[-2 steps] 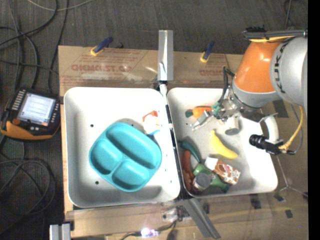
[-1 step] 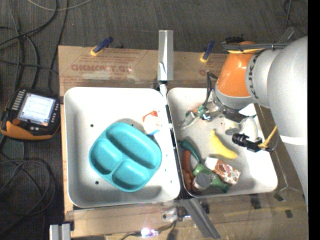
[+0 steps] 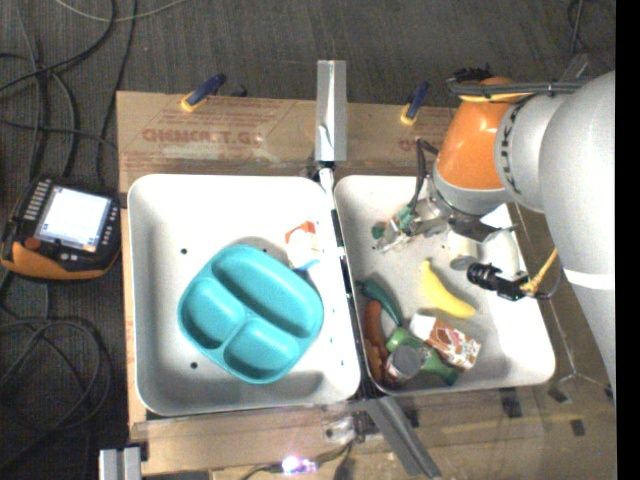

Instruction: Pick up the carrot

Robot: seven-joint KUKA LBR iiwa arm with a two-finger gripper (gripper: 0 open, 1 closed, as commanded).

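The carrot (image 3: 373,333) lies along the left wall of the right bin (image 3: 530,363). Its orange-brown body points toward the front and its green top (image 3: 380,293) points toward the back. My gripper (image 3: 394,230) hangs low over the back left part of the right bin, well behind the carrot's green top and apart from it. Nothing of the carrot is in the gripper. The grey arm with its orange band (image 3: 478,148) reaches in from the right above the bin's back edge.
A yellow banana (image 3: 445,293) lies mid-bin, right of the carrot. A green can (image 3: 408,358) and a red-and-white packet (image 3: 455,346) crowd the carrot's front end. The left bin (image 3: 150,208) holds a teal divided plate (image 3: 252,313) and a small orange-white item (image 3: 302,240).
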